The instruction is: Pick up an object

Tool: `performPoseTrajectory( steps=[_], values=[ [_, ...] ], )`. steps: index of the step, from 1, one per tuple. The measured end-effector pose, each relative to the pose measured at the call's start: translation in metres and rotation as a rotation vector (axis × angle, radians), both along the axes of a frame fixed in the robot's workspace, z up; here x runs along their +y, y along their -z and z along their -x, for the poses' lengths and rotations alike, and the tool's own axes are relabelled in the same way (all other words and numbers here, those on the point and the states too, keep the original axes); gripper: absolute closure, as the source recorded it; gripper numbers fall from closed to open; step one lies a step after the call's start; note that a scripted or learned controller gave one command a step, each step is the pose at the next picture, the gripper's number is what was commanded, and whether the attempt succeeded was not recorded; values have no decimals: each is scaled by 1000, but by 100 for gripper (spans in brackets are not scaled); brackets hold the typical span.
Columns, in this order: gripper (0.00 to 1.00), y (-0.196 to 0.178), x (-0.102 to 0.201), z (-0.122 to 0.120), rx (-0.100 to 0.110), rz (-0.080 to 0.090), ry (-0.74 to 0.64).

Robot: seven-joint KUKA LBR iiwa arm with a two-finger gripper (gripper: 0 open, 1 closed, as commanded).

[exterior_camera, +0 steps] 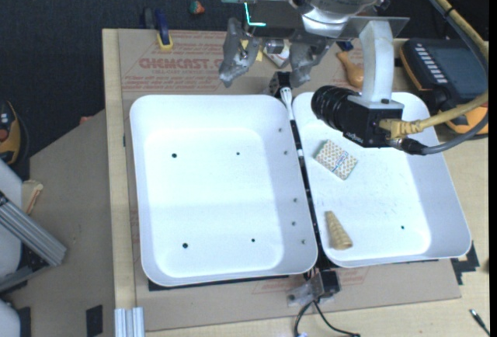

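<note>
My gripper [265,64] hangs high over the far edge of the bench, just beyond the seam between the two bins. Its two grey fingers [232,60] stand wide apart, open, and hold nothing. In the right bin [435,196] lies a small white block with a blue pattern [336,159] near the middle. A tan cone-shaped piece [338,229] rests close to that bin's front left. An orange object [351,68] lies on the bench behind the right bin, partly hidden by the arm.
The left bin [155,172] shows bare white floor. A black cylinder with cables [345,116] on the arm overhangs the right bin's far left corner. A yellow and blue clamp [162,29] sits at the bench's far left edge.
</note>
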State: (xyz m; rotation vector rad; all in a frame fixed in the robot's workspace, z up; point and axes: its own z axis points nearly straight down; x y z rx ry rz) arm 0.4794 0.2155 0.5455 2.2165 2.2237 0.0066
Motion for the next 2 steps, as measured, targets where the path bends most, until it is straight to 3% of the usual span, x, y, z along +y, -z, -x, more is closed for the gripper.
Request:
performPoseTrajectory(
  steps=[1, 2],
  values=[
    [100, -11, 1, 0, -4, -2, -2],
    [100, 11, -116, 0, 8, 4, 17]
  ],
)
